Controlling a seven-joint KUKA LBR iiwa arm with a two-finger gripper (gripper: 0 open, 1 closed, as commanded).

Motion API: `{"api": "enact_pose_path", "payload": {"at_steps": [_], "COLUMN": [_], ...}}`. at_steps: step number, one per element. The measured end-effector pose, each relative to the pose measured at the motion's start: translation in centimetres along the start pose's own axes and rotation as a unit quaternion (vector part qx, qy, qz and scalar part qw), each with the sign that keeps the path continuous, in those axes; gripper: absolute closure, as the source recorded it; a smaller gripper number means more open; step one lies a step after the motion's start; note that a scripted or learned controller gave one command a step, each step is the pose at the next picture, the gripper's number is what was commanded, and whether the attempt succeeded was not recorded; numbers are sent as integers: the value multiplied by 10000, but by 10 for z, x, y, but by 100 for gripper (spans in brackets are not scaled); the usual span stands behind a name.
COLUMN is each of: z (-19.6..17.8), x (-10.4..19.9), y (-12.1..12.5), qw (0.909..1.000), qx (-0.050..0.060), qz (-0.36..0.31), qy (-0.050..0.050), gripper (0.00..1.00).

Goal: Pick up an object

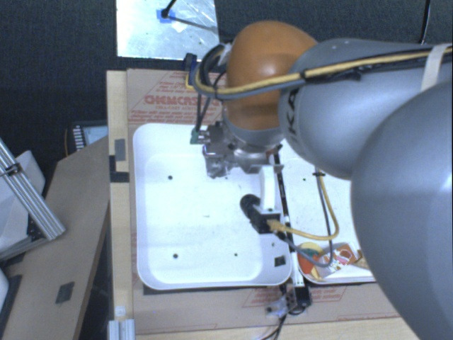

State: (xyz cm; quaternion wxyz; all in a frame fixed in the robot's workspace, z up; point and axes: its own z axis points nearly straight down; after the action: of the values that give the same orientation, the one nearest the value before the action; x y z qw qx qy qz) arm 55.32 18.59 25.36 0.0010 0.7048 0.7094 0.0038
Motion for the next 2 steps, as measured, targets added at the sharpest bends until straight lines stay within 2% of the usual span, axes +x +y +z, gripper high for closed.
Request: {"api": "enact_pose_path", "payload": {"at_steps": [1, 2], "z": [145, 170], "x": [14, 0], "y": [21, -34], "qw": [9999, 10000], "qx": [93, 50], "qz": [13, 31], "qy": [-38, -22], "gripper": [100, 100]}}
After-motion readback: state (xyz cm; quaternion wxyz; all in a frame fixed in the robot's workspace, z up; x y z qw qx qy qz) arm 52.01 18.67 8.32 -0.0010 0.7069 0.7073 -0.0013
